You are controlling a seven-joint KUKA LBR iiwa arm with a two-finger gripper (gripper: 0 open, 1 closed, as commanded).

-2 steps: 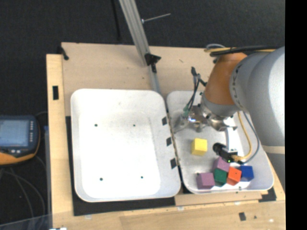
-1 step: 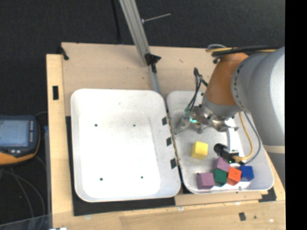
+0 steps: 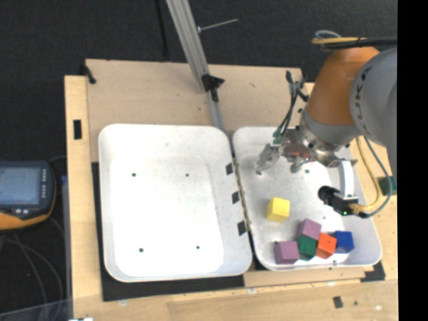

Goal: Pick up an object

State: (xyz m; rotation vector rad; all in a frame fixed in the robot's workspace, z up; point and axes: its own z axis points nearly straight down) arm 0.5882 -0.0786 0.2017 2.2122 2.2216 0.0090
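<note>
Yellow cube (image 3: 279, 208) alone near middle of right bin (image 3: 249, 179), clear on all sides; likeliest pick. Nothing lifted yet: grasp, lift all left to do. Gripper (image 3: 281, 158) above bin's upper part, up from cube, fingers spread apart, nothing between. Cluster at bin's lower edge: two purple cubes (image 3: 309, 229) (image 3: 286, 251), green cube (image 3: 306, 245), orange cube (image 3: 326, 244), blue cube (image 3: 344, 240), packed touching, harder to grip. Left bin (image 3: 107, 179) alongside on counter (image 3: 77, 179). No obstruction over yellow cube.
</note>
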